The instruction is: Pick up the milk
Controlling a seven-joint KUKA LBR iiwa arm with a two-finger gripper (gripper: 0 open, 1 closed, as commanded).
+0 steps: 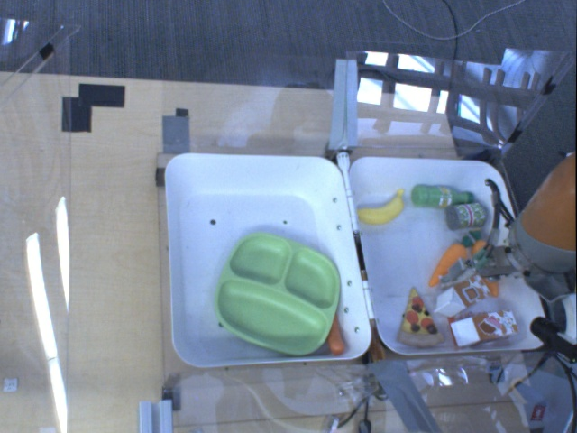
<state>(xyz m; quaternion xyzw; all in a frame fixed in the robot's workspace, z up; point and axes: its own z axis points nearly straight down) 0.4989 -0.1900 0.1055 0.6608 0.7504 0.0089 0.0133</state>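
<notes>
Milk carton [484, 327] lies on its side in the near right corner of the right bin [397, 332], beside a second small carton [467, 291] and a pizza slice [418, 317]. The arm's gripper [494, 258] sits just above them near a carrot [448, 262]; its state cannot be told. A green plate [279, 292] occupies the left bin [234, 183].

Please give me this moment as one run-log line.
arm: over right bin's right edge | milk cartons: lying near front, not lifted | green plate: left bin
</notes>
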